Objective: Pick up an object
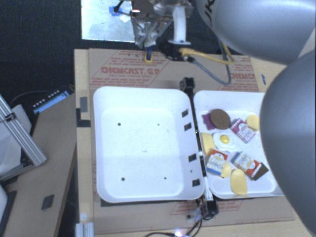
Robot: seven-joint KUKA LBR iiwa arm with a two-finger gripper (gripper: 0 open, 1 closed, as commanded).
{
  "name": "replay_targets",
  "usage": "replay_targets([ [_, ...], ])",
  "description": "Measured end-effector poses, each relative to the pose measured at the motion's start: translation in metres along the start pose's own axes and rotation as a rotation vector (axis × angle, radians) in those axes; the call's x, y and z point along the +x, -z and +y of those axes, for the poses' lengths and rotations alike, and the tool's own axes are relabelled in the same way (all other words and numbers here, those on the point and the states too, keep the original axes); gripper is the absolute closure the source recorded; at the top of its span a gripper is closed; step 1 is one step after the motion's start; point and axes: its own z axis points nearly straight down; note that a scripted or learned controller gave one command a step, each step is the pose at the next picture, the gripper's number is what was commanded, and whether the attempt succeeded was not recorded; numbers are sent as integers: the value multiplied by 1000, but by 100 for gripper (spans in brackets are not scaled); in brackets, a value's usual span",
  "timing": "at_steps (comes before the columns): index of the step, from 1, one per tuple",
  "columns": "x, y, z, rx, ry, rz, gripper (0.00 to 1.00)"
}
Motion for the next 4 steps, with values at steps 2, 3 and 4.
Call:
replay_targets([
  [2,1,95,-77,-8,3,6,100],
  [3,0,87,-97,2,0,1,100],
  [4,0,-20,-109,12,-5,-4,100],
])
